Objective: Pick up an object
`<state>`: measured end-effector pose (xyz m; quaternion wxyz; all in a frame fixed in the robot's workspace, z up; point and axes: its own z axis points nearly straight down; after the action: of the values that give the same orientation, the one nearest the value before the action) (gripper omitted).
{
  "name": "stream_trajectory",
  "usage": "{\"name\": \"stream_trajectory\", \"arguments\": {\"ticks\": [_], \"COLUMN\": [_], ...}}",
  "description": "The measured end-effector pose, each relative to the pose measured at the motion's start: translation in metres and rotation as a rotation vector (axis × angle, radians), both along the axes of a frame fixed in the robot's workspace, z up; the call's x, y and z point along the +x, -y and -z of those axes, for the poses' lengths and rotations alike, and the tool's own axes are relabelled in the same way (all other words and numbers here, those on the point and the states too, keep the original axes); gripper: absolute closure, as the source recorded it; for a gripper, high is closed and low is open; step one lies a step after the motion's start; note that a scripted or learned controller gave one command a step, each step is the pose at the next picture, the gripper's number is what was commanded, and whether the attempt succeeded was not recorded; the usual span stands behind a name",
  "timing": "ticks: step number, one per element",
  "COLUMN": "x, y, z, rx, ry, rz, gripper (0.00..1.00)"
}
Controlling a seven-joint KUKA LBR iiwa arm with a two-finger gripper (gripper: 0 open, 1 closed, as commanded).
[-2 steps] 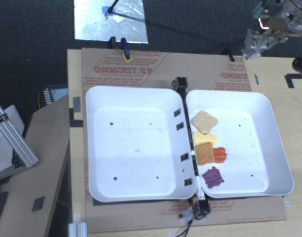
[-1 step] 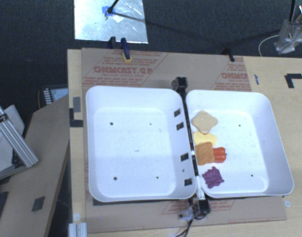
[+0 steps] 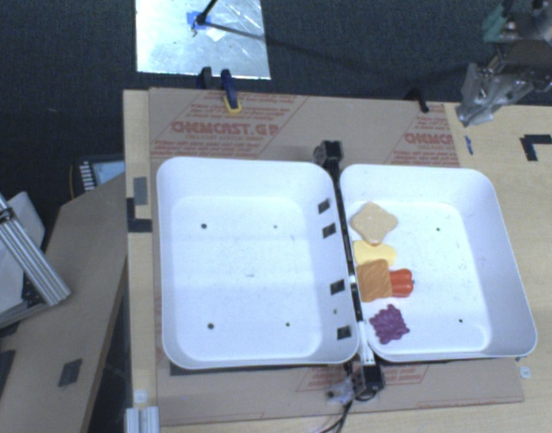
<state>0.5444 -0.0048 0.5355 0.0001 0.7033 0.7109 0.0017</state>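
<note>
While the gripper (image 3: 482, 97) hangs at one o'clock beyond the bins, its grasp state cannot be told. Toy bread (image 3: 373, 223), cheese (image 3: 373, 273), a red piece (image 3: 401, 282) and purple grapes (image 3: 389, 323) hug the right bin (image 3: 474, 242)'s nine o'clock wall.

"CHEMCAST GP" on brown board (image 3: 258, 120)

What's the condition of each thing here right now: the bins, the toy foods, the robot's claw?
Left bin: nothing in it.
Right bin: holds the toy foods along its left side.
Bread slice: lying flat.
Orange piece: flat, touching the red piece.
Purple grapes: lying apart.
Gripper: raised beyond the bins, carrying nothing.
</note>
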Motion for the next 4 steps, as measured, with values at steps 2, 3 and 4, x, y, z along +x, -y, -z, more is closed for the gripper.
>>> {"name": "stream_trajectory", "arguments": {"ticks": [2, 3, 4], "x": [-0.059, -0.059, -0.06], "y": [-0.162, -0.216, -0.218], "z": [0.0, 0.001, 0.207], "rx": [0.002, 0.001, -0.009], "ry": [0.0, -0.001, -0.017], "rz": [-0.004, 0.001, 0.009], "gripper": [1.0, 1.0, 1.0]}}
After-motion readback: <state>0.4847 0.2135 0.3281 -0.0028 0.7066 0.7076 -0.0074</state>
